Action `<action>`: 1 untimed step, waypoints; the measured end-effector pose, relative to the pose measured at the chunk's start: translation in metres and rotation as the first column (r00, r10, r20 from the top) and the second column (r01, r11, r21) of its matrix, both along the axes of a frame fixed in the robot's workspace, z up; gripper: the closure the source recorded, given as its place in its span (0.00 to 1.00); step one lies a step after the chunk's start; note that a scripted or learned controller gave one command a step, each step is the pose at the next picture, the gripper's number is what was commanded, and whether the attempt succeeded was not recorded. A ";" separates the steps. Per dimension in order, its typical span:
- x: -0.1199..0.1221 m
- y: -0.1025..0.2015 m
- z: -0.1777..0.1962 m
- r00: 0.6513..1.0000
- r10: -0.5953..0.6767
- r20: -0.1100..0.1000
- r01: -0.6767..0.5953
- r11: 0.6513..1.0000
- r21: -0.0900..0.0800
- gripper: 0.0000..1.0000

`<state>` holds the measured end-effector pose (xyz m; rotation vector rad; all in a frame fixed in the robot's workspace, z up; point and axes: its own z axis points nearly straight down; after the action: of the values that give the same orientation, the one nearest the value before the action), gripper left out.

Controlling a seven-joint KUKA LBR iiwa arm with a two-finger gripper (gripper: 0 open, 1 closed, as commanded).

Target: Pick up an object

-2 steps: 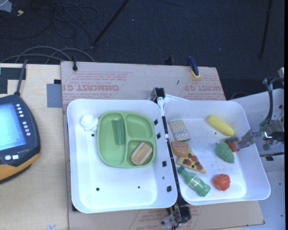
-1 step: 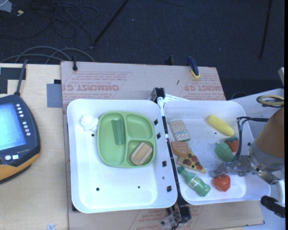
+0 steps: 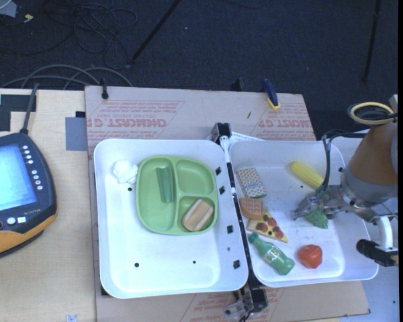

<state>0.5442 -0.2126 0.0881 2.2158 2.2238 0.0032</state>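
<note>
The small green object (image 3: 317, 218) lay on the floor of the right bin (image 3: 352, 263), a little right of the bin's middle, and my gripper (image 3: 311, 206) was down on top of it. My fingers were spread around it (or so it looked from above, though whether they were gripping it or merely standing open over it I cannot tell). The green piece was still resting on the white floor, so I judged the pick not yet done: the reach was made, the close and the lift remained.

From that piece, the yellow corn cob (image 3: 307, 174) lay near at about twelve o'clock, just apart from my fingers. The red tomato (image 3: 310, 255) sat at six o'clock. The pizza slice (image 3: 267, 228) lay at about nine, the green bottle (image 3: 271, 254) at about eight, and the patterned sachet (image 3: 251, 181) at ten, by the divider.

Further off at nine o'clock, the left bin (image 3: 114, 260) held a green divided plate (image 3: 148, 206) with a green stick (image 3: 165, 184) and a bread roll (image 3: 197, 215) in its compartments, and a white crumpled wad (image 3: 125, 172) beside the plate's rim.
</note>
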 end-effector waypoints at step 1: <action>-0.003 -0.002 0.010 1.000 -0.004 -0.005 0.004 1.000 0.000 1.00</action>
<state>0.5412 -0.2143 0.0984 2.2231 2.2216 -0.0018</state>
